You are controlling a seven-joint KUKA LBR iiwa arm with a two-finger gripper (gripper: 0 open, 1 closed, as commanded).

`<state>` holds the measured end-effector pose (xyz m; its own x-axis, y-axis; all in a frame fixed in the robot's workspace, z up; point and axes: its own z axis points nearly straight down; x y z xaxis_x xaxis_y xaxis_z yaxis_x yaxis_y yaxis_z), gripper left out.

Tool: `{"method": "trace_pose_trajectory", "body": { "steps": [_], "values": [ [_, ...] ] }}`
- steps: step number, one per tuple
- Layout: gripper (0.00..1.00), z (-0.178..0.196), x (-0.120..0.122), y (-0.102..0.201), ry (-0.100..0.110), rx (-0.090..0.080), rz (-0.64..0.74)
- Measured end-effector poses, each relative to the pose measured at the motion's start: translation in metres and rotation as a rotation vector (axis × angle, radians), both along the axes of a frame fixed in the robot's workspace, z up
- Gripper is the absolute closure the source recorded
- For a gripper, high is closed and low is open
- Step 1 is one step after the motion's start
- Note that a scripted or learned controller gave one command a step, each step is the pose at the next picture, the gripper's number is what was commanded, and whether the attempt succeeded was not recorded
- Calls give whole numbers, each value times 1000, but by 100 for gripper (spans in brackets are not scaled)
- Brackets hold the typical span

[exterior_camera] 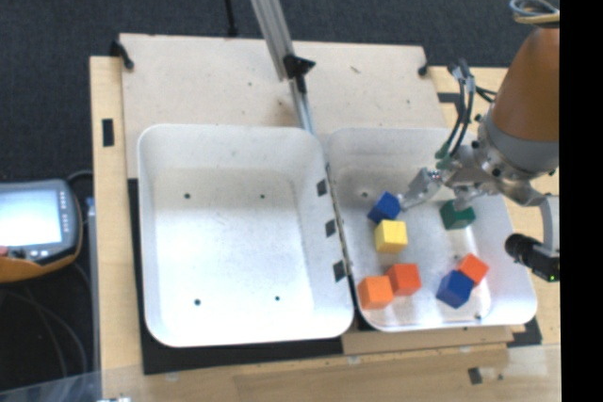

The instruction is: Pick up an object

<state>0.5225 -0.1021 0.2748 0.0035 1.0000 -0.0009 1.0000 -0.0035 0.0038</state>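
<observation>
Several small blocks lie in the right bin (377,151). A blue block (384,206) sits on top of a yellow block's (391,236) far edge near the divider. A green block (458,217) lies further right. Along the front are an orange block (376,291), a red-orange block (406,278), a second blue block (454,288) and an orange-red block (474,268). My gripper (441,193) hangs low over the bin between the first blue block and the green one. It is open, one finger reaching toward the blue block and the other just above the green block, nothing between them.
The left bin (151,231) holds no objects. A slanted metal rail (268,9) runs from the top down to the bins' shared back corner. A small screen device (36,223) sits off the bench at the far left.
</observation>
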Motion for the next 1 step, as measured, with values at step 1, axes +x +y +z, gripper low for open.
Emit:
{"method": "trace_pose_trajectory", "body": {
  "steps": [1],
  "values": [
    [100,11,1,-1,-4,-1,1]
  ]
}}
